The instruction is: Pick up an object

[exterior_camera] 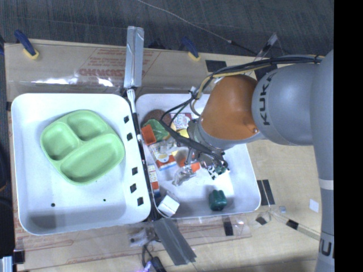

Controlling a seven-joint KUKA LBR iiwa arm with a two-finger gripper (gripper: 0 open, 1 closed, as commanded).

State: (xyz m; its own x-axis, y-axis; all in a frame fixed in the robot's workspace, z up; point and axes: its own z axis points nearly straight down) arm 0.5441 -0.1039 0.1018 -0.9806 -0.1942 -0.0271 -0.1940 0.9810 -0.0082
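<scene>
My gripper (191, 169) hangs low over the middle of the right bin (245, 180), mostly hidden under the orange band (227, 109) of the wrist. It sits right at a pile of small items: an orange block (148, 135), a green piece (160, 130), a small printed carton (165, 158) and a brown round thing (153, 117). A dark green object (217, 199) lies apart near the bin's front wall. A white block (168, 206) rests at the front left corner. Whether anything is held cannot be made out.
The left bin (34, 208) holds a light green divided plate (83, 145). A grey divider with black clips (135, 146) runs between the bins. Cables (244, 67) loop from the arm above the right bin.
</scene>
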